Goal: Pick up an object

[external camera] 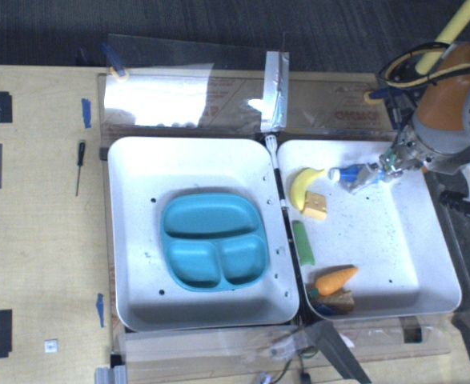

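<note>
In the right bin [427, 238], gripper [363, 176] (near banana [303, 184]), carrot [335, 279]

Arm [451, 118]: grey casing, orange band seen above the wrist. Black and yellow cables looped over the top; a pale yellow tube is seen running past them. Hand [379, 173]: small metallic assembly, green and blue details noted.

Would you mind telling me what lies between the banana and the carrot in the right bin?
In the camera view, a yellow block sits just below the banana, then a green stick lies along the bin's left wall before the carrot.
</note>
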`<state>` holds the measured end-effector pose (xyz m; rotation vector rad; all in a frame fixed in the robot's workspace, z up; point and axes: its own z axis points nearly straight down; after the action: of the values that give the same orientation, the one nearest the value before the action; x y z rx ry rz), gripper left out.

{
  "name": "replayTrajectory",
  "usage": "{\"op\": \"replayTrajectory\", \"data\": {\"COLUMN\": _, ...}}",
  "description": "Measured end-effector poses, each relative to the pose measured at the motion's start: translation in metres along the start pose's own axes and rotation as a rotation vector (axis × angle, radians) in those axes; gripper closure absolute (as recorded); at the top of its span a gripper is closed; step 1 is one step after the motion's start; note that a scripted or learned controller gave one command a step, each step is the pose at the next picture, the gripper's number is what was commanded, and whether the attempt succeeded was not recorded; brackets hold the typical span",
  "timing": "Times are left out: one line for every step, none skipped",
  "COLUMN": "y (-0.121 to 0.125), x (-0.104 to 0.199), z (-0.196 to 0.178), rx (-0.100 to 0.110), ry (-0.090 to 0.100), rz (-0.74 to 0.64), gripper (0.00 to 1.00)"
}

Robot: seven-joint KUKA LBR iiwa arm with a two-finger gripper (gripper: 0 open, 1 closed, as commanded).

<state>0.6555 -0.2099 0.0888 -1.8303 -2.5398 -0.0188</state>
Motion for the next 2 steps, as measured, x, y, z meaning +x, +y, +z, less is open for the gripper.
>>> {"op": "replayTrajectory", "data": {"y": 0.038, "x": 0.075, "z": 0.004, "rx": 0.003, "ry": -0.013, "rz": 0.109, "gripper": 0.0}}
{"op": "replayTrajectory", "data": {"y": 0.018, "x": 0.106, "z": 0.004, "rx": -0.002, "ry": -0.016, "rz": 0.292, "gripper": 0.0}}
